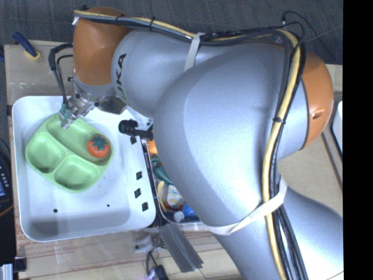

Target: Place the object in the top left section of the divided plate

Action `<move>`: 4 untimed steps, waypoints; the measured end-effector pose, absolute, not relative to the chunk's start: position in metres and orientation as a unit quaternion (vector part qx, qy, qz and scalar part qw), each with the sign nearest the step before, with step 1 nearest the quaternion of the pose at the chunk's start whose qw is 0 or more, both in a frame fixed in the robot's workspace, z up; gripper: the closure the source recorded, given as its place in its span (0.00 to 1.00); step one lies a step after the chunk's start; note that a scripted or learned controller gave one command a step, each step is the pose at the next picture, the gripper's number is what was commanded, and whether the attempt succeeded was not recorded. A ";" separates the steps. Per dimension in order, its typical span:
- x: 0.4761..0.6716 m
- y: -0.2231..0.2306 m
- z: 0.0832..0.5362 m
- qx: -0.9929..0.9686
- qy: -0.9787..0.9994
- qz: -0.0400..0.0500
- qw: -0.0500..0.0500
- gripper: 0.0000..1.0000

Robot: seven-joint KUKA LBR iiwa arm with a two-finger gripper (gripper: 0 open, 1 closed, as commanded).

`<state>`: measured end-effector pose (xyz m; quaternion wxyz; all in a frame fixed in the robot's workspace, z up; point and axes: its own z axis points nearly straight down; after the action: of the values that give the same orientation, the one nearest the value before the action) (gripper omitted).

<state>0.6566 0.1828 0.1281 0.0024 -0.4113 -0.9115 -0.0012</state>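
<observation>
A light green divided plate [49, 150] lies in the left white bin [76, 217]. An orange-red tomato-like object [98, 147] with a green stem sits in the plate's right-hand section. My gripper [69, 116] hangs over the plate's upper edge, just above and left of the tomato, apart from it. Nothing shows between its metal fingertips. The big grey arm covers most of the right bin.
Several small items, among them a bottle [171, 198] and something orange [152, 149], peek out in the right bin beside the divider wall. A blue-and-yellow tool [26, 45] lies on the bench at the far left corner. Bare bin floor spreads below the plate.
</observation>
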 end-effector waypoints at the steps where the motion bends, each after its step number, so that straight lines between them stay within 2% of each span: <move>1: 0.649 0.123 0.210 -0.322 -0.947 0.000 -0.002 1.00; 2: 0.649 0.123 0.208 -0.322 -0.947 0.000 -0.002 0.00; 3: 0.650 0.124 0.219 -0.320 -0.947 -0.001 -0.004 1.00; 4: 0.650 0.124 0.219 -0.320 -0.947 -0.001 -0.004 0.00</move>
<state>0.6497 0.1240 0.2189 -0.0039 -0.3201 -0.9474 -0.0007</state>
